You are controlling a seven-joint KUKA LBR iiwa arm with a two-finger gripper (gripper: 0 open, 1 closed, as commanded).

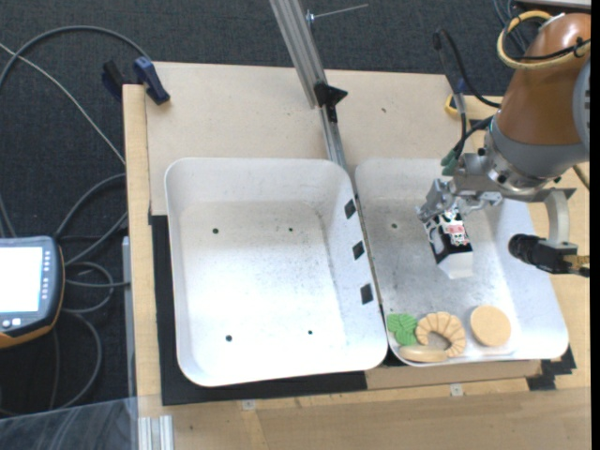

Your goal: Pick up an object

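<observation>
You've got the gripper (pixel 454 242) down inside the right bin (pixel 412 186), roughly at that bin's middle, with the grey-and-orange arm (pixel 544 82) leaning in above it. How its pincer stands, open, closed or around something, I cannot tell from this slant; the tip is a blur of black and white with a red spot, and whether it touches the floor is unclear too.

Now the candidates, all lined along the right bin's near edge: a green piece (pixel 402 326) at its left end, a tan croissant-shaped item (pixel 442 334) just beside that and seemingly touching it, then a round tan disc (pixel 490 325) standing apart toward the right. The gripper sits well up-bin from all three.

By my read, you're at the approach stage, nothing secured. The next move calls for shifting toward the near edge and dropping squarely over one item; the disc looks the cleanest target, being clear of its neighbours, though the rim beside it leaves little room.
</observation>
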